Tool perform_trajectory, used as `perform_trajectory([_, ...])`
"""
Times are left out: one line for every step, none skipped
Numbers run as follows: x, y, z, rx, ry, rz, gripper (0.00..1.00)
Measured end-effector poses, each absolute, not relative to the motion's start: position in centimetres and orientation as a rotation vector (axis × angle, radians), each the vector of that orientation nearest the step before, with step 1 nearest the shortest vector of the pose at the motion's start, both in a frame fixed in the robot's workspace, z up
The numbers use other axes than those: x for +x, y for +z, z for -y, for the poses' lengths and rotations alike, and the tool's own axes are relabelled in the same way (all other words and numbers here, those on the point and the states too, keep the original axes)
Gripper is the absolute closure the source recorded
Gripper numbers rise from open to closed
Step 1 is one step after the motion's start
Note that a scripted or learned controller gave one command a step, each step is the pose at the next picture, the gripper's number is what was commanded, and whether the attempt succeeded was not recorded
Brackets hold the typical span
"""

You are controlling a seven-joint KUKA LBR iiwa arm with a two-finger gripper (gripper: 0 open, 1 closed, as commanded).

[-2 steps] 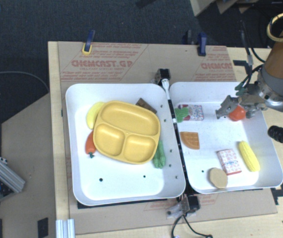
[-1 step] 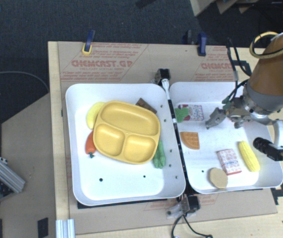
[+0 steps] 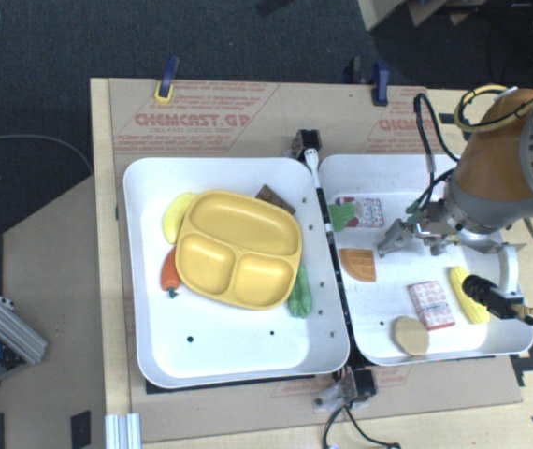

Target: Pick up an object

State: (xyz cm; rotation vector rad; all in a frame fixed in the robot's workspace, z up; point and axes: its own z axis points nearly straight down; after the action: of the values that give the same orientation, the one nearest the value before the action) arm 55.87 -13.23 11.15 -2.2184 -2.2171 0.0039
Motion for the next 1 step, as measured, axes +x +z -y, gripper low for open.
perform_trajectory([55.82, 8.29, 13.15, -2.218, 0.003, 2.219, 0.0])
